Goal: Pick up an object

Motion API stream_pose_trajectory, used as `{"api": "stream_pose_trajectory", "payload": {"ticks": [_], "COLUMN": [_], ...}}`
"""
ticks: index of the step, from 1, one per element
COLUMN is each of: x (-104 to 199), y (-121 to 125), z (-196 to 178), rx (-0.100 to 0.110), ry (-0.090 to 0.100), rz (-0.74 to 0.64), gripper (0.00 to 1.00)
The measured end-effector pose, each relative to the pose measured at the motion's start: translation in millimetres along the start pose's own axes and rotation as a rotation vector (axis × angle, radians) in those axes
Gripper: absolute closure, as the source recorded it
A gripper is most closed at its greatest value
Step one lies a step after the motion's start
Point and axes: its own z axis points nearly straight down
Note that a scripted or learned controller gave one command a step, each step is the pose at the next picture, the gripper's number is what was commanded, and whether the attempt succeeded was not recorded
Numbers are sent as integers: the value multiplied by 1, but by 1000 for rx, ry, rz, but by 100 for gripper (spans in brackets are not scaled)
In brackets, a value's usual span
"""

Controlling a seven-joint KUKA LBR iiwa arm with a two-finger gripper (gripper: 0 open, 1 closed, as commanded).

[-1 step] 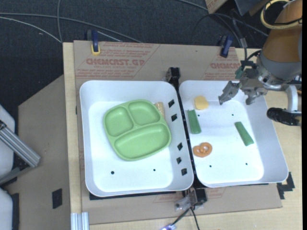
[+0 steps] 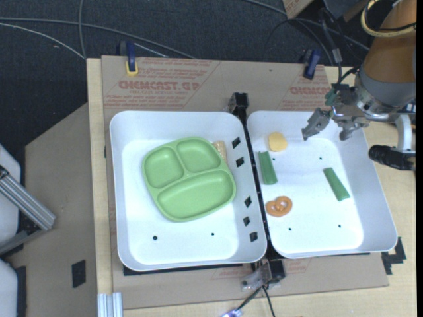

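Overhead, my end effector (image 2: 328,125) hangs with fingers spread and nothing between them above the right bin (image 2: 370,197) (far corner). No pick made yet: yellow piece (image 2: 277,141), two green sticks (image 2: 267,167) (image 2: 336,183) and orange ring (image 2: 279,206) lie untouched.

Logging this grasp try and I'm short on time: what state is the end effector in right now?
End effector: open, holding nothing, above the far end of the right bin.
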Motion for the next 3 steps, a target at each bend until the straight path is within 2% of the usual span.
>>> {"api": "stream_pose_trajectory", "payload": {"ticks": [1, 3], "x": [3, 8], "y": [1, -1], "z": [63, 147], "rx": [6, 5], "ry": [1, 1], "rz": [0, 0], "gripper": [0, 0]}}
